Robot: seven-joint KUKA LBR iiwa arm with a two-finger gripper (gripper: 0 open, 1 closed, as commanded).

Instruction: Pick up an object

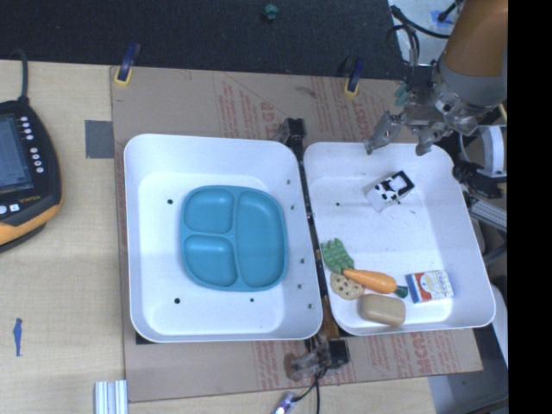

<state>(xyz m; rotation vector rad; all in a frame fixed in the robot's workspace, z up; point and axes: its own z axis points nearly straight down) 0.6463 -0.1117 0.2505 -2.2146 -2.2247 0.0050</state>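
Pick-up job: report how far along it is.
Done: nothing lifted yet. In hand: the tool hangs open over the right bin's far edge, with nothing between its fingers. Left: come down on an object, perhaps the nearby black-and-white toy, grip it and raise it.

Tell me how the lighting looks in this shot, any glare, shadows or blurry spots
Camera view: even, soft lighting; the white bins look bright, nearly washed out, without hard glare. The blue plate casts faint shadow. The gripper above the right bin is slightly soft; the toy cow and small items lack fine detail.
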